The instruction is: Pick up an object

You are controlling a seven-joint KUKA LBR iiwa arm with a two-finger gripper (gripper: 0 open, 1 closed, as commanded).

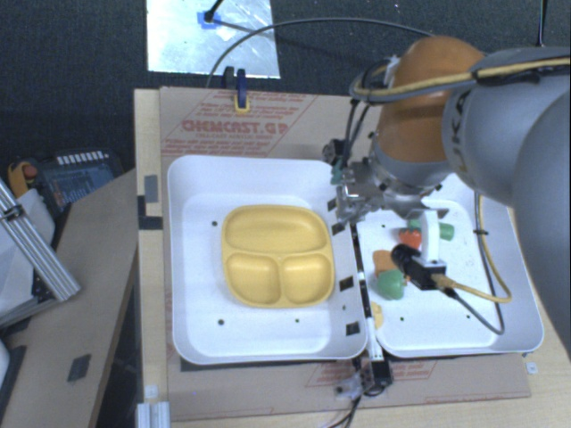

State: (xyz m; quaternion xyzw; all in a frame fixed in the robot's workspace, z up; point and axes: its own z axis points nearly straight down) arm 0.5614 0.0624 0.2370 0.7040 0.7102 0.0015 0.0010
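My hand [397,210] hangs low over the right bin [500,328], near its back left corner, and my big grey arm [508,132] covers much of it. From up here I cannot tell if my hand is spread or pressed together, and I see nothing in it. The little things I could pick lie in the right bin, close to my hand: a green ball [389,283], an orange piece [383,259] just beside it, a red piece [410,237] and a small green piece [443,232]. They all seem to sit on the bin floor. The left bin [192,239] holds a yellow plate [275,255]. So I think the job is not done yet: I have to close on one thing and lift it.
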